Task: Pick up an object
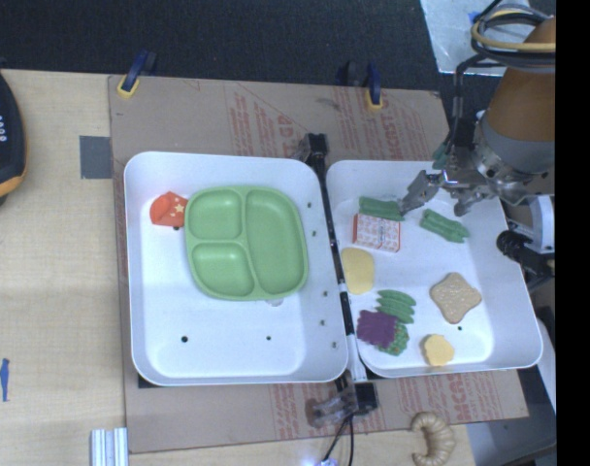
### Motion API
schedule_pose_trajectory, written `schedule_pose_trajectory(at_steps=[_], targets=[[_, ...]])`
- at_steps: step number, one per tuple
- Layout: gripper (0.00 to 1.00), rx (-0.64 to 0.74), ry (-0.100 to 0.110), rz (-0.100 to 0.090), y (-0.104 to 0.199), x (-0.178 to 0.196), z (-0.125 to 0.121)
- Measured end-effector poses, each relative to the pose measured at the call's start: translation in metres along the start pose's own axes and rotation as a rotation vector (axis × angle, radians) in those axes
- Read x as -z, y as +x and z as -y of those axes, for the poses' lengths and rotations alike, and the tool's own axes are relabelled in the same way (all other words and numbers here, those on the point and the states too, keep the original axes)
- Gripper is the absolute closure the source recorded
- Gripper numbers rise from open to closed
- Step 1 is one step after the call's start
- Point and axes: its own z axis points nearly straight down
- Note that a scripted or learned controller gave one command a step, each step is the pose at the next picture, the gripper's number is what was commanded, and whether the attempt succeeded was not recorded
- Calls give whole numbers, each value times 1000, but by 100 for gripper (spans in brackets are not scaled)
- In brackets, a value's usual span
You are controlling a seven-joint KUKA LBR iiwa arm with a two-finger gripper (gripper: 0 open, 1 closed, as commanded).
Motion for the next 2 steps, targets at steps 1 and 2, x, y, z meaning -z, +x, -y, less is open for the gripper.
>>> schedule_pose_trajectory(at_steps=[1,2], targets=[[0,-6,-5,5,-98,-34,-63],[0,-1,6,-1,-69,-75,-28]])
